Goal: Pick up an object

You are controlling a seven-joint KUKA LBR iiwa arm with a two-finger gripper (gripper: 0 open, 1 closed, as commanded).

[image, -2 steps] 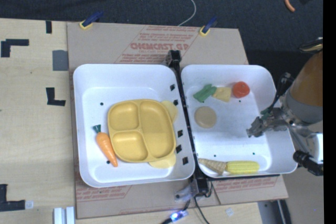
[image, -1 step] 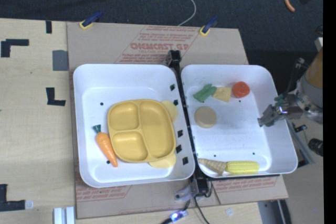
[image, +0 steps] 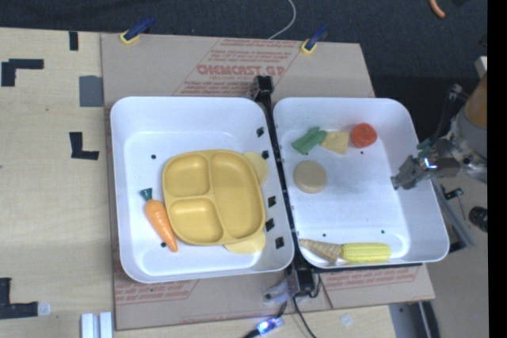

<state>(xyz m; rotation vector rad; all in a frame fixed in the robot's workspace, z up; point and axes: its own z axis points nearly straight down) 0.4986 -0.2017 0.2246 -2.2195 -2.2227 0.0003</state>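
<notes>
At the right edge of the right bin (image: 420, 194), the gripper (image: 412, 172) hangs over the rim with nothing seen between its fingers; whether the jaws are spread or pressed together I cannot tell, since they show as a dark, blurred cluster. Inside this bin, toward the back, a red tomato (image: 364, 134) sits just beside a pale yellow wedge (image: 337, 142), which touches a green leafy piece (image: 308, 140) on its left. Nearer the middle lies a tan round disc (image: 310, 176), apart from the others. Along the front wall an ear of yellow corn (image: 366, 252) lies on its side, its tip touching a cream-coloured cone-like piece (image: 322, 250). All of these lie well apart from the gripper. In the left bin (image: 131, 123), a yellow divided plate (image: 214, 196) with three compartments takes up the middle, and an orange carrot (image: 160, 222) with a green top lies just beside its left edge. Pale yellow flat pieces poke out from under the plate at its right and front. Both bins rest on a cardboard sheet (image: 238, 67) held by two blue-and-yellow clamps (image: 138, 29) at its back corners.
</notes>
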